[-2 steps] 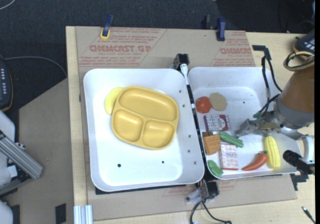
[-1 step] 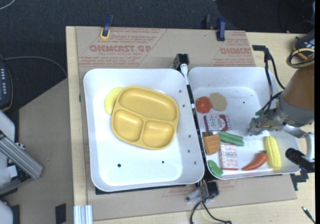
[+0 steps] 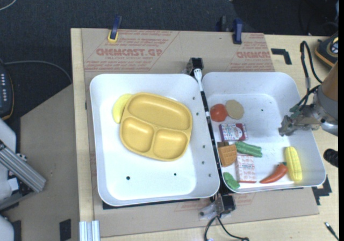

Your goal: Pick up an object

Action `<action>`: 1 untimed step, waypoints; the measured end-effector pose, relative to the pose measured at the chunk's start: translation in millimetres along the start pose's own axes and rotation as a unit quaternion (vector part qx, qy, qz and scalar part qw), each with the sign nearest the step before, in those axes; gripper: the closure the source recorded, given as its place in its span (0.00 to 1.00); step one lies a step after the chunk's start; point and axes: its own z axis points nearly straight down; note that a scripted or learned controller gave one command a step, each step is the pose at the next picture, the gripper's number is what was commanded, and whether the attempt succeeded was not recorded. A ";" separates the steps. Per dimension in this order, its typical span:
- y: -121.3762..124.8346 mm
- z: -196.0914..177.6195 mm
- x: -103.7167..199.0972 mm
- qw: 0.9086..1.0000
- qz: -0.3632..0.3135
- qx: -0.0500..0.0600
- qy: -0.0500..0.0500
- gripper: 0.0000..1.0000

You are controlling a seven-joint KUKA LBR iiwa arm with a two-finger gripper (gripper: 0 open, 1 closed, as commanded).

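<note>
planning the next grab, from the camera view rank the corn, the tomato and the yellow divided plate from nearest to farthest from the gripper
Measured from the gripper:
1. Corn, right bin, just below the gripper.
2. Tomato, same bin, by the divider.
3. Yellow divided plate, in the left bin.

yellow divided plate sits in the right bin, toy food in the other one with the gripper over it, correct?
Not quite. The camera view shows the yellow divided plate in the left bin, not the right. The toy food, such as the corn cob and red chilli, lies in the right bin, with the gripper over it.
</note>
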 end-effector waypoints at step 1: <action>-6.7 -59.7 -2.7 1.000 0.000 0.000 0.000 1.00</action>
